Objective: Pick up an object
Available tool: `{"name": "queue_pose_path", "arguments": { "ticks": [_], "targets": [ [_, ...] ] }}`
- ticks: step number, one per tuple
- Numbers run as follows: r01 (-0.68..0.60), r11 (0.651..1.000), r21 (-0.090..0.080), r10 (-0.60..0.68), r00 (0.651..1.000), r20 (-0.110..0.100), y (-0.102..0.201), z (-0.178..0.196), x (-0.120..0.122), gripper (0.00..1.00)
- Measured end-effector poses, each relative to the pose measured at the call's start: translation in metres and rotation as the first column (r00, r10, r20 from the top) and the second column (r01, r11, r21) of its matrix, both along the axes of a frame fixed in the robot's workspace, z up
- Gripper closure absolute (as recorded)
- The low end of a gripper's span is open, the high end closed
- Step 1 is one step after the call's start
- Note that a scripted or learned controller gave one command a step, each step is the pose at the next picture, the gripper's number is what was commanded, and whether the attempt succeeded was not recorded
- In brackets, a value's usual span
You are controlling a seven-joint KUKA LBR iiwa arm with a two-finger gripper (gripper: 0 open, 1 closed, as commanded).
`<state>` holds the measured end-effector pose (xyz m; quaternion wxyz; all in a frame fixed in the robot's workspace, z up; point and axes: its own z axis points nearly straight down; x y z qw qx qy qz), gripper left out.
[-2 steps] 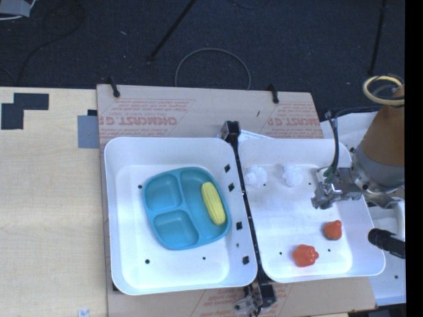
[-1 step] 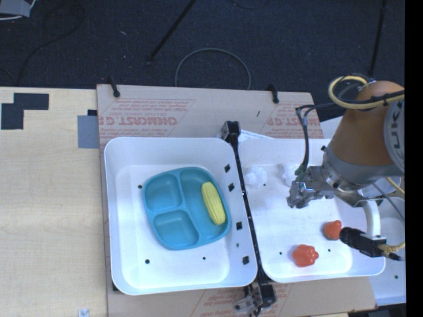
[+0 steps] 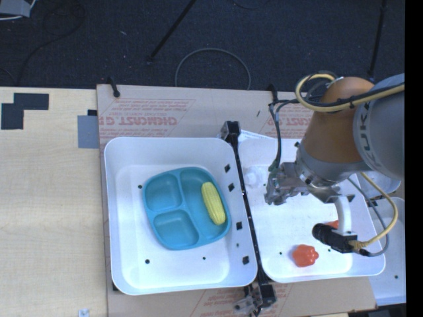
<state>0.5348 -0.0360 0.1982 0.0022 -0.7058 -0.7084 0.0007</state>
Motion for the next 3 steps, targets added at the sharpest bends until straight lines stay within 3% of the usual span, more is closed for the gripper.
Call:
{"name": "queue_pose_path", "arguments": {
  "ticks": [2,3],
  "targets": [
    [0.001,1.0,-0.002,-0.001,1.0,0.002,0.092,0.012,0.031,1.0],
    [0.002,1.0,-0.002,-0.002,1.0,0.001,0.145,0.017,0.032,1.0]
  ]
}}
